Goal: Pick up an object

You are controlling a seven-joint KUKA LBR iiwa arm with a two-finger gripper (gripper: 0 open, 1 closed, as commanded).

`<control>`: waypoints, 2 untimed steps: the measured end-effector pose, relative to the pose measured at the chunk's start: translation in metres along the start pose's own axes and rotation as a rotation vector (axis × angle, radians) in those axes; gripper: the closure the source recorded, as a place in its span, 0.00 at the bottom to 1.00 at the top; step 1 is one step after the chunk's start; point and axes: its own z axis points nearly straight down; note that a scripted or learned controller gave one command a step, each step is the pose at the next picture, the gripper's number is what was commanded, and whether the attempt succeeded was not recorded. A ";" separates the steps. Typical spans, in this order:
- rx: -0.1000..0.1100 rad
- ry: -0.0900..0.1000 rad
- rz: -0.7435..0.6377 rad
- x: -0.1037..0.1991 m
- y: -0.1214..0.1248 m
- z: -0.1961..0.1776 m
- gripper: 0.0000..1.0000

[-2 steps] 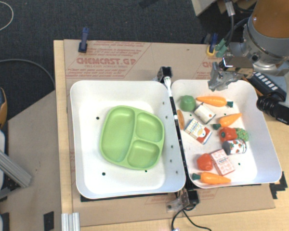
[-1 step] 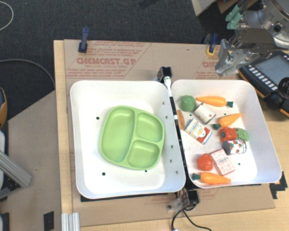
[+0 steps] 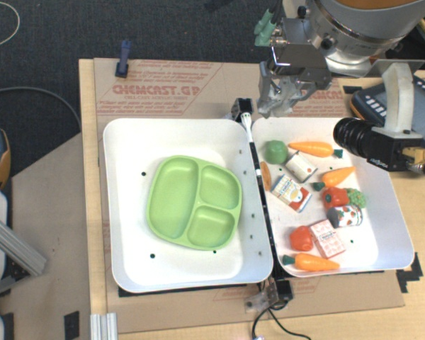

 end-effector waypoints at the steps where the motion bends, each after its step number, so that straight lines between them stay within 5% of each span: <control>1: -0.004 0.000 0.006 -0.004 0.001 -0.011 1.00; 2: 0.011 -0.005 0.011 -0.019 -0.001 0.056 1.00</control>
